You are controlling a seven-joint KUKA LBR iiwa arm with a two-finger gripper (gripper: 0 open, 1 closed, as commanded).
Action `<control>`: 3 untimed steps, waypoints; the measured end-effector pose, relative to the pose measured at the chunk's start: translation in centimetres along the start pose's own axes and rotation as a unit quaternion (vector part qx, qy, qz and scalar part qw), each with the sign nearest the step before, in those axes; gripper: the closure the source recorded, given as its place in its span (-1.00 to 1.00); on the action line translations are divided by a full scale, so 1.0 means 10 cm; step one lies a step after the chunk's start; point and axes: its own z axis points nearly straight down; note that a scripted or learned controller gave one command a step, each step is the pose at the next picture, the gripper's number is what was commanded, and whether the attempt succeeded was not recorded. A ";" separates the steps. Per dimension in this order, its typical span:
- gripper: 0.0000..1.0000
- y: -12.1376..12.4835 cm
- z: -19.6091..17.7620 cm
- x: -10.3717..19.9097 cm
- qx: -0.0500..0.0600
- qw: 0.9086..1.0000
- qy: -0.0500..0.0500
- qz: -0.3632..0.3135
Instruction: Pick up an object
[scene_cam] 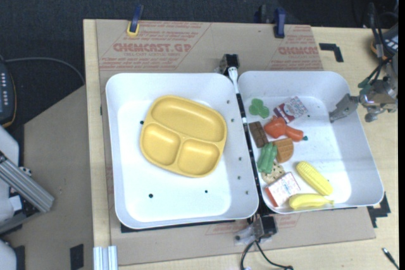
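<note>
The claw reaches in from the right and hangs over the right-hand edge of the right bin, near that bin's upper right corner. A grey finger slants down and to the left toward the bin's white floor. Whether the claw is spread or clenched I cannot tell, since the fingers blur together at this size. Nothing shows between them, and the claw sits well apart from the toy foods.

Those toys crowd the left half of the right bin. Near the top lies a small green piece, and just to its right a red-and-white packet. Below them sits an orange-red vegetable, with a brown bar just to its left. Under these are a green pickle-like piece and a tan, bread-like piece beside it. A speckled cracker rests below the green piece. Toward the bin's lower edge, a corn cob lies at a slant, a second red-and-white packet sits to its left, and a yellow banana lies along the bin's lower wall.

The left bin holds a yellow divided plate with three compartments, resting near the bin's middle. Both bins stand side by side on the bench, whose brown cardboard surface carries red printed lettering. A yellow clamp and a blue clamp grip the bench's far edge.
</note>
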 end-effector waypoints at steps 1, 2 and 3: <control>-1.00 0.03 -0.07 0.00 -0.006 1.000 -0.002 -0.002; -1.00 0.05 0.36 0.02 -0.003 1.000 -0.001 -0.002; -1.00 0.02 0.99 0.02 -0.003 1.000 0.001 -0.002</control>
